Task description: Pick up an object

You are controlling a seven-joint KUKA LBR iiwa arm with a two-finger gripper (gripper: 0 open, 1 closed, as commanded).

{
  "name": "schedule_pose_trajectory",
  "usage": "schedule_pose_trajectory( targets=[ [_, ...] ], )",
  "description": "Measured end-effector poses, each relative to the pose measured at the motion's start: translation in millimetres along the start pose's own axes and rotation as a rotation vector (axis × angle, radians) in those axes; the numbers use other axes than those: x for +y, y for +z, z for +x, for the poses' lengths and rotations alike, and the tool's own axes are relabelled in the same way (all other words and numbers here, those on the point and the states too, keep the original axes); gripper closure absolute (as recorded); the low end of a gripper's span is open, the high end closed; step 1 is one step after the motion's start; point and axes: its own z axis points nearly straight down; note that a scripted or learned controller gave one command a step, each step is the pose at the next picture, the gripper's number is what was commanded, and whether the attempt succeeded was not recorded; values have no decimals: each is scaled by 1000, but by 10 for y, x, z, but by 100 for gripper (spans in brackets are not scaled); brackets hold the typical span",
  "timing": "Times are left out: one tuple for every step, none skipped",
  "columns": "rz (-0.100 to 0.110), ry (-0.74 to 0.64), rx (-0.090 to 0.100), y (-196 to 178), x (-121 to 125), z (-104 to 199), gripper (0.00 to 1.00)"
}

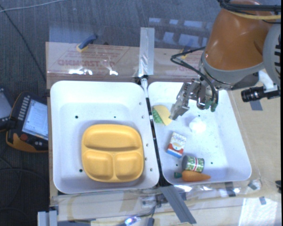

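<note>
Arm [238, 36] comes in from the right and hangs over the upper part of the right bin [236, 140], wrist pitched down so the hand [188, 102] points at the bin floor near the divider; judging by the pose, that is an approach for a top-down grab, not a lift. Left bin [61, 126] carries just a yellow divided tray [113, 152], flat and centred, too broad for a two-finger pinch I'd say, so the pickable stuff is all in the right bin. Hand: one finger [179, 106] reads clearly as a light bar slanting down-left with its tip just beside the yellow wedge [161, 114]; the rest of the hand is a dark blur, so I cannot tell whether the fingers are apart or together, and nothing visibly sits between them. Candidates, big to small: yellow wedge against the divider wall, hard to get a finger behind on that side; small carton [177, 144] mid-bin, lying tilted, flat sides suit a pinch; green can [194, 164] on its side near the front wall, touching the carrot [196, 176], likely to roll; white lump [197, 125] below the hand, low contrast against the bin, possibly a ball. Nothing lifted yet. The wedge looks like the target, being nearest.
</note>
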Motion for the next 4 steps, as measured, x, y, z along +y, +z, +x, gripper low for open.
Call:
schedule_pose_trajectory(
  targets=[
    [2,-62,2,669,413,-242,100],
    [4,-148,2,1266,532,-228,100],
    [0,-473,-1,229,47,91,100],
    [1,-564,2,656,549,-298,100]
  ],
)
